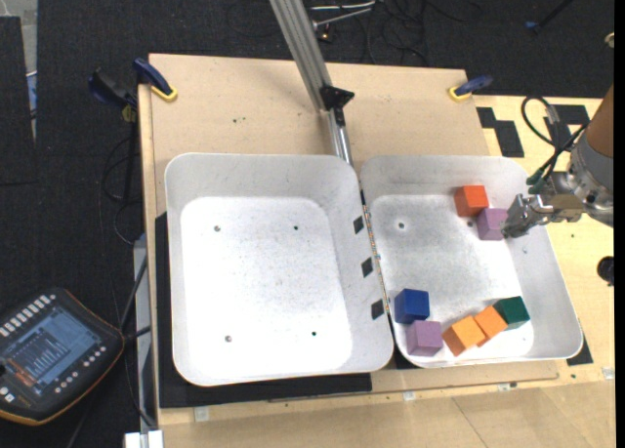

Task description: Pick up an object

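Several coloured blocks lie in the right bin [547, 270]. An orange block [471, 199] and a pale purple block [489, 224] sit near its far right side. A blue block [412, 304], a purple block [424, 337], two orange blocks [456, 338] [488, 323] and a green block [512, 312] are grouped along the near edge. My gripper [518, 218] reaches in over the bin's right rim, right beside the pale purple block. Nothing is seen held in it.
The left bin [186, 241] is next to the right one on the wooden bench. A metal pole [298, 31] slants down to the gap between the bins. Blue-and-yellow clamps [151, 75] [469, 87] sit at the bench's far corners. A pendant [44, 348] rests at lower left.
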Robot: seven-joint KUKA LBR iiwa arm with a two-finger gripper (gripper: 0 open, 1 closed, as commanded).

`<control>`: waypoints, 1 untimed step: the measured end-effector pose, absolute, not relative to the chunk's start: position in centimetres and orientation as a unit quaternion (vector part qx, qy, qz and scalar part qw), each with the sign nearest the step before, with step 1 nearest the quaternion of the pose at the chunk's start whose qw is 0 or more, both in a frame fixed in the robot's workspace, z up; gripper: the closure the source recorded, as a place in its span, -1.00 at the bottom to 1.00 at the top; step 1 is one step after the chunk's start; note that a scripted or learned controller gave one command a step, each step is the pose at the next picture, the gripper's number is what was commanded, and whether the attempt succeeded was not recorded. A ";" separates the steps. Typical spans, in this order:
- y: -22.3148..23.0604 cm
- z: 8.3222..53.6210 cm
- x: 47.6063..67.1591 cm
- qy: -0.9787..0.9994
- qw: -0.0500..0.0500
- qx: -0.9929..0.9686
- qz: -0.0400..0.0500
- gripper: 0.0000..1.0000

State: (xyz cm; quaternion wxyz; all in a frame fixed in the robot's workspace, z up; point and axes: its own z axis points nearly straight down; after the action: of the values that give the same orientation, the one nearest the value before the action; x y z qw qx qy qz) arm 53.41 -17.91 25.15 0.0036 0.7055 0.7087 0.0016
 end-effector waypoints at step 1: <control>-13.3 25.3 53.5 0.710 0.000 0.704 0.001 1.00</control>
State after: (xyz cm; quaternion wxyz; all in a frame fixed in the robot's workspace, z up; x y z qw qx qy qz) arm 53.46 -13.28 25.33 0.0000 0.7044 0.7098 0.0007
